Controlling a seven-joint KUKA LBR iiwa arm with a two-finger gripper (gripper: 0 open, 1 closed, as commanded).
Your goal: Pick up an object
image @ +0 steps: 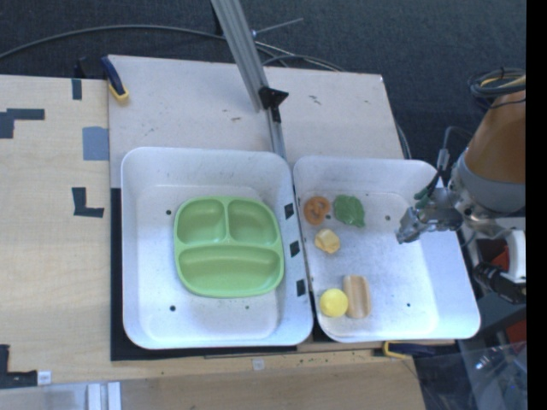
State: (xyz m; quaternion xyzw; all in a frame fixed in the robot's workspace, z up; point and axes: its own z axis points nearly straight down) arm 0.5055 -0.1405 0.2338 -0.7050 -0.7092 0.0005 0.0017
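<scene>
Risk lies in reach: the metal two-finger gripper (412, 226), whose grip I cannot tell, hovers well apart from the leafy green toy vegetable (349, 210) and could close on air.

Dark carpet floor (385, 24), pale wooden bench (51, 254), black cables (102, 34) trailing behind

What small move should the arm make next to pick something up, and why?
Probably slide the end effector toward the camera view's left, over the green leafy toy. It sits at the right side of the right white bin, apart from all the items, and that green piece looks nearest.
</scene>
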